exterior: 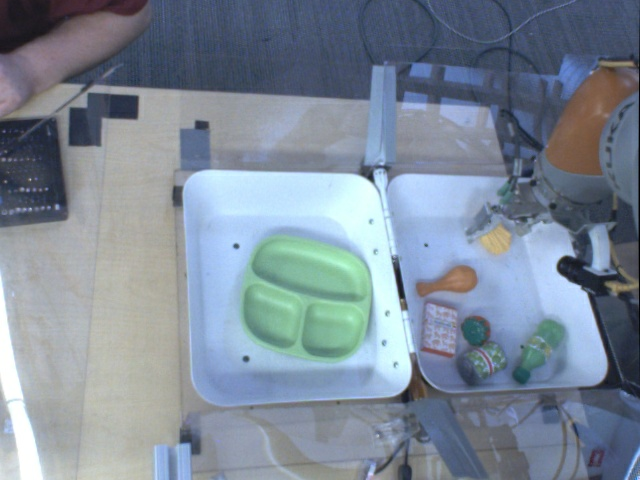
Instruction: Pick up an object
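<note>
Arm [590, 138] entering from 3 o'clock, gripper [503, 220] lowered into right bin [590, 368], fingers spread just above yellow object [495, 240], nothing clamped between them

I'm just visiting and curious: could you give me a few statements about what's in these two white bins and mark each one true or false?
1. A green divided tray lies in the left bin. True.
2. The green bottle lies in the left bin. False: it lies in the right bin, near its front right corner.
3. The pincer is above the yellow piece at the back of the right bin. True.
4. The orange drumstick-shaped toy sits on the green tray. False: it lies on the floor of the right bin.
5. The small red-and-white packet lies beside a round can. True.
6. The arm reaches into the left bin. False: it is over the right bin.
</note>
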Available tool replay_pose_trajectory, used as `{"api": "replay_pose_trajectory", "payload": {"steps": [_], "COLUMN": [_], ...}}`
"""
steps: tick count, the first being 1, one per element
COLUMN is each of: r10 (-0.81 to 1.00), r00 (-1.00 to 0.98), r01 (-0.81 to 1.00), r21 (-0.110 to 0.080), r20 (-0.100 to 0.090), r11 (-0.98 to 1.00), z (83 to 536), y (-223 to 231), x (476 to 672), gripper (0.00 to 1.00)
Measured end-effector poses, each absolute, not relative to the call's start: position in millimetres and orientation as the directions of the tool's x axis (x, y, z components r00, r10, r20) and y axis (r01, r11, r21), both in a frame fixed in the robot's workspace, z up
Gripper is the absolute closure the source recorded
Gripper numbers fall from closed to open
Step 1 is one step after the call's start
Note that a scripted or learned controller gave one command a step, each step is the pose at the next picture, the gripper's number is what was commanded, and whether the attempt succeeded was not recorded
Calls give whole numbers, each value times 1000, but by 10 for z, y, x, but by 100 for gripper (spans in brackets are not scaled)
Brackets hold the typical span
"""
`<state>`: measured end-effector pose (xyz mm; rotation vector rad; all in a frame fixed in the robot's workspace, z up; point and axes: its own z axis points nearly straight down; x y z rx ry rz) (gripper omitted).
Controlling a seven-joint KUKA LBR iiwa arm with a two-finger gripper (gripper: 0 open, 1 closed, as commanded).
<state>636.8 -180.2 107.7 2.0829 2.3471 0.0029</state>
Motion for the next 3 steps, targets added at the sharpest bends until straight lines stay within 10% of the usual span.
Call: {"api": "replay_pose_trajectory", "payload": {"steps": [1,2,3], "r10": [963,962,998], "r00": [-270,-274,-64], "r01": [963,962,998], "r21": [6,10,7], "r20": [-3,-5,-3], "r11": [270,274,64], "z": [869,982,1995], "y": [-2049,-2033,-1863], "x": [6302,6327,6586], "gripper": [0,100,100]}}
